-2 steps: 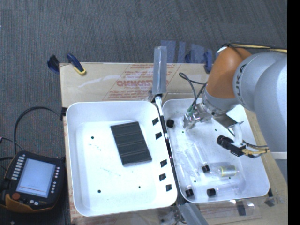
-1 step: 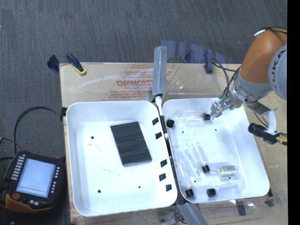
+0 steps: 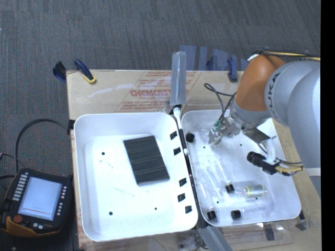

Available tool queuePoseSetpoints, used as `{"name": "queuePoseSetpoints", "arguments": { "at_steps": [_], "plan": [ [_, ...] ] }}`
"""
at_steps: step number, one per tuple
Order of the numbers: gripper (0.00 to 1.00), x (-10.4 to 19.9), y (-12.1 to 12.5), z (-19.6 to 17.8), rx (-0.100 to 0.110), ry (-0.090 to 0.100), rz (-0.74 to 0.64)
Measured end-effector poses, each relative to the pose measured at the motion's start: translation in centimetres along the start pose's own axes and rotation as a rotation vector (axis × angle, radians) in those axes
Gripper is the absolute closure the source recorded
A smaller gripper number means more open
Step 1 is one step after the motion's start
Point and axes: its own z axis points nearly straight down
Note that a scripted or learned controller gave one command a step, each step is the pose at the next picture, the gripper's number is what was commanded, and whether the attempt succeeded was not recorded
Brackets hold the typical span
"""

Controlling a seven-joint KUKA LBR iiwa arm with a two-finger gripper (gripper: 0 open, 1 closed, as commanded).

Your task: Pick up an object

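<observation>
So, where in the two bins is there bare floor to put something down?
The left bin has the most room: wide bare floor left of the dark ribbed slab and in front of it. The right bin is crowded: clear tubes and a small bottle fill its middle and front, and the end effector hangs over its back part.

I see my arm [image 3: 293,95] as a fat grey tube with an orange band, black cables looping near the wrist
</observation>
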Motion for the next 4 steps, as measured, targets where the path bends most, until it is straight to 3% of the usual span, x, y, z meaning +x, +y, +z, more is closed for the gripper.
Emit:
{"name": "queuePoseSetpoints", "arguments": {
  "at_steps": [1, 2, 3, 4],
  "plan": [
    [0.0, -3.4, -0.8, -10.3, -0.012, -0.007, -0.072],
    [0.0, -3.0, -0.3, -3.5, -0.02, -0.01, -0.112],
    [0.0, -3.8, -6.5, -0.2, -0.008, -0.004, -0.151],
    [0.0, -9.8, -4.3, -10.4, -0.013, -0.009, -0.191]
  ]
}}
